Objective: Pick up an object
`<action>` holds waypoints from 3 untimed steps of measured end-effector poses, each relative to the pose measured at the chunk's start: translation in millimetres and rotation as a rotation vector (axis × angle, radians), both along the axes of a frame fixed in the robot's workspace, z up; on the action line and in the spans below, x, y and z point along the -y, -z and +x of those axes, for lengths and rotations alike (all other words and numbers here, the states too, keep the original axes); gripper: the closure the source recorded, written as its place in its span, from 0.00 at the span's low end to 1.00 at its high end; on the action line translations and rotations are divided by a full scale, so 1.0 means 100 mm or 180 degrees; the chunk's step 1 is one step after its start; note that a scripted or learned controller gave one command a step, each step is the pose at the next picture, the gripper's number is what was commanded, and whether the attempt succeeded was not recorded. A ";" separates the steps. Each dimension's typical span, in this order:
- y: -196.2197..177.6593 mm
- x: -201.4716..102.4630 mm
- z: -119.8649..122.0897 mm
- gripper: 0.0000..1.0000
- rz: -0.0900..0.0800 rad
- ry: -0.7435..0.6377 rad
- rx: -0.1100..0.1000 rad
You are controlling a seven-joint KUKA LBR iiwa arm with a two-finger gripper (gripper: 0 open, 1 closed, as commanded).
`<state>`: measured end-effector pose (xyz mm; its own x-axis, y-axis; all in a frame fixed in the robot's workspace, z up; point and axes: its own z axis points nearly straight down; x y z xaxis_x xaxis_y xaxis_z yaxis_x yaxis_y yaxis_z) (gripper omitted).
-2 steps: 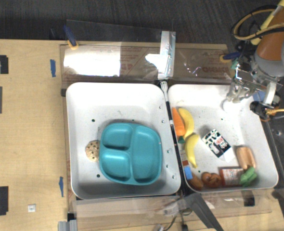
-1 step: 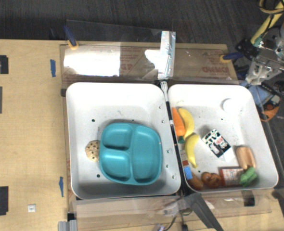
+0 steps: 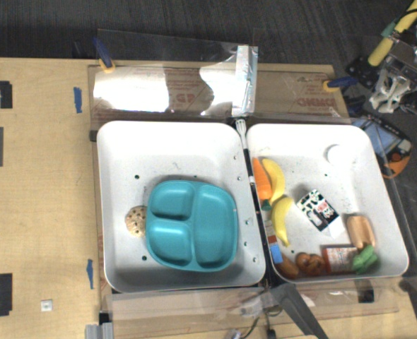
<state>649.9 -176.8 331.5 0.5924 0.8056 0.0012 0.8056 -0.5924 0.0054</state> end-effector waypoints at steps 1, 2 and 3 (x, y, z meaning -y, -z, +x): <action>-0.52 0.34 0.17 1.00 -0.0004 -0.0326 -0.0005; 1.98 0.13 -0.21 1.00 0.0019 -0.0232 -0.0056; 1.20 0.26 0.07 1.00 -0.0002 -0.0264 0.0005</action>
